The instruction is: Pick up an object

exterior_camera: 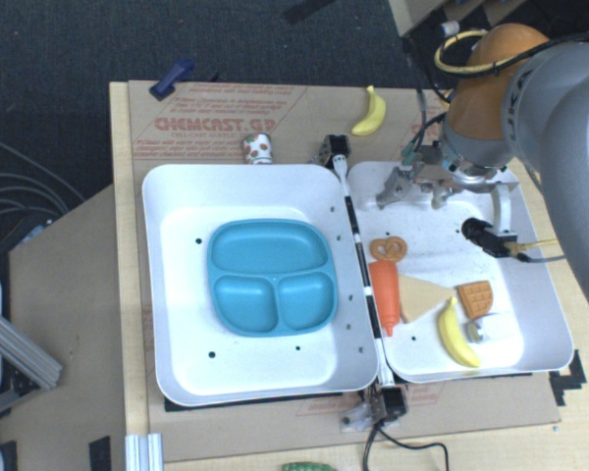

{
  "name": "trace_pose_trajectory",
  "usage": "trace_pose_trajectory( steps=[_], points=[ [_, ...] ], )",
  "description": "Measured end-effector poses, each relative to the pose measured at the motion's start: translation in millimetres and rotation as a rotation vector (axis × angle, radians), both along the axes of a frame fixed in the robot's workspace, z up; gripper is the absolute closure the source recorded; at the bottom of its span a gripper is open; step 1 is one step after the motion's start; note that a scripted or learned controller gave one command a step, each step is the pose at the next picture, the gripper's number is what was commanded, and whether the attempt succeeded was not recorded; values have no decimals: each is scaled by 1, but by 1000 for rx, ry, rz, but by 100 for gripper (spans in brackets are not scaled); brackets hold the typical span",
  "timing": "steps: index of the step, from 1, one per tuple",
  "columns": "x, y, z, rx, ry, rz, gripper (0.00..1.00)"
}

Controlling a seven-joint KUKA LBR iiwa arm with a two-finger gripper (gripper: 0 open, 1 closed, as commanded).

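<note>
A brown cardboard-covered bench (216, 116) printed with faded red lettering holds two shallow white plastic bins side by side. The left bin (167, 263) contains a smooth blue plastic plate (271, 275) with rounded corners, divided into three compartments. Behind the bins, on the cardboard, lie a small patterned cup (258, 147) and a curved yellow banana (370, 114). Inside the right bin (540, 302), by its left wall, a small brown pretzel (388, 249) sits just above a long orange carrot (386, 296). Beside the carrot lies a pale yellow cheese-like wedge (418, 295), then a second banana (456, 334), with a tan waffle-textured piece (474, 298) near its upper end. The grey arm with its orange band (491, 91) leans down over the bin's back part, its lower metal parts spread above the white floor. The gripper (421, 186) is small and cluttered with cables; whether it is spread or closed cannot be judged.
</note>
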State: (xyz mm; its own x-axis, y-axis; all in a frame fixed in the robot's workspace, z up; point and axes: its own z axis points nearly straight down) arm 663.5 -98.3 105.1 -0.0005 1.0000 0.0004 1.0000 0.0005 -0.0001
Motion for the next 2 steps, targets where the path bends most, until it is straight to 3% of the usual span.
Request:
trace_pose_trajectory(
  steps=[1,2],
  points=[
    [-95,-1,-21,0,0,-1,0],
    [-94,-1,-10,1,-1,-2,100]
  ],
)
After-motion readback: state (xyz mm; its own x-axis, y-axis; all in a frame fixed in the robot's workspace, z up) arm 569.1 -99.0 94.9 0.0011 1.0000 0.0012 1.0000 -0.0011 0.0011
